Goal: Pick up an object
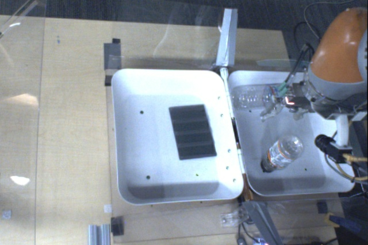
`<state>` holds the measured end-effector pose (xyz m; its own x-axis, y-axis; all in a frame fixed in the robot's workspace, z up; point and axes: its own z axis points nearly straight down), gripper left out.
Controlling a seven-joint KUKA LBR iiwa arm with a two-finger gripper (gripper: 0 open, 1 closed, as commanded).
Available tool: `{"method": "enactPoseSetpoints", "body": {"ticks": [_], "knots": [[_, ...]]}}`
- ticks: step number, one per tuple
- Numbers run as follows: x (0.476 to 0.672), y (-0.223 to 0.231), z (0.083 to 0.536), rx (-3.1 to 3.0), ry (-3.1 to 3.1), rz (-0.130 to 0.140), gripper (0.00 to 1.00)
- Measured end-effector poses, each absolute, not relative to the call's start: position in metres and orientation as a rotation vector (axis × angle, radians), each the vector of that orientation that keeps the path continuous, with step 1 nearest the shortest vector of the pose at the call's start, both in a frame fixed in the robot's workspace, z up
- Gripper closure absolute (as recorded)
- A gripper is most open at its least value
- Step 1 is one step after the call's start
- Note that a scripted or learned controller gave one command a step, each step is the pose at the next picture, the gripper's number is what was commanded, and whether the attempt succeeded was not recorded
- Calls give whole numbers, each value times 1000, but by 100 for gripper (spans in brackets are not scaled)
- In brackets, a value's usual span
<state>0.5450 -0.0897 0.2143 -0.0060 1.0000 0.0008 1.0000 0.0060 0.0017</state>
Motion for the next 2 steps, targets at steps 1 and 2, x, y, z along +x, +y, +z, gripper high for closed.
{"method": "enactPoseSetpoints", "body": {"ticks": [1,2], "knots": [[540,-98,204,1995,2421,7,0],[615,-87,169,2348,2085,5,0]]}}
